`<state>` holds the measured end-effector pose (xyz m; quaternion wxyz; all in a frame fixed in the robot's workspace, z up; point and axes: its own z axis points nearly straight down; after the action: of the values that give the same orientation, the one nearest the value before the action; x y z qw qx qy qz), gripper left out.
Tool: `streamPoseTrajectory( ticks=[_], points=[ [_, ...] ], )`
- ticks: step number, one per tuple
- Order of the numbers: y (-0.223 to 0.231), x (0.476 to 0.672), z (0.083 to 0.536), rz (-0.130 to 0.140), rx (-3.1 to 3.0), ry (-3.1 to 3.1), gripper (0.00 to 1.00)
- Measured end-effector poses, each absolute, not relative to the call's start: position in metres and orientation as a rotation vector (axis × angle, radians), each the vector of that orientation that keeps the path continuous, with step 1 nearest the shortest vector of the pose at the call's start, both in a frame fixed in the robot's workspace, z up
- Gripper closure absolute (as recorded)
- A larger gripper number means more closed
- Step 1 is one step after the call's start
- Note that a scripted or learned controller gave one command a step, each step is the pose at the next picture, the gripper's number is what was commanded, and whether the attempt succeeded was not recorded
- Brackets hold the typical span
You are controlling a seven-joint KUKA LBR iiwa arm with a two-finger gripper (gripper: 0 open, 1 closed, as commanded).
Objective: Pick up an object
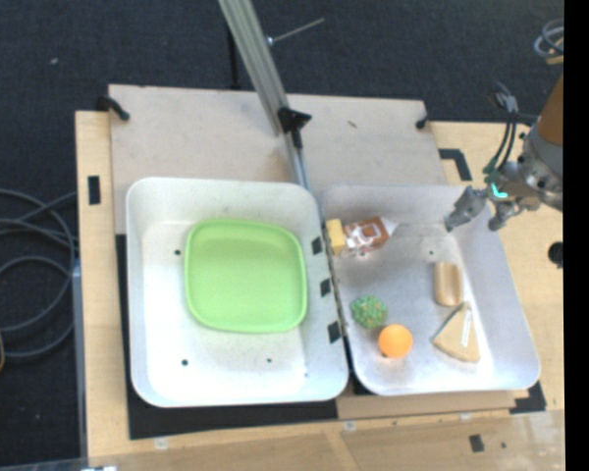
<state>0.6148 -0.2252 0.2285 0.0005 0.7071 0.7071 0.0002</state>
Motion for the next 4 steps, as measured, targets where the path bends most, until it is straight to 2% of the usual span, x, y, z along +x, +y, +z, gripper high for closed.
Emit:
streamPoseTrajectory(
  ticks=[1, 3, 4],
  points=[
    [-0.225, 0.615, 0.228, 0.001, 2.221, 2.221, 0.00],
    [-0.211, 0.613, 0.132, -0.003, 2.224, 2.223, 0.00],
    [-0.211, 0.612, 0.099, -0.003, 2.222, 2.222, 0.00]
  ],
)
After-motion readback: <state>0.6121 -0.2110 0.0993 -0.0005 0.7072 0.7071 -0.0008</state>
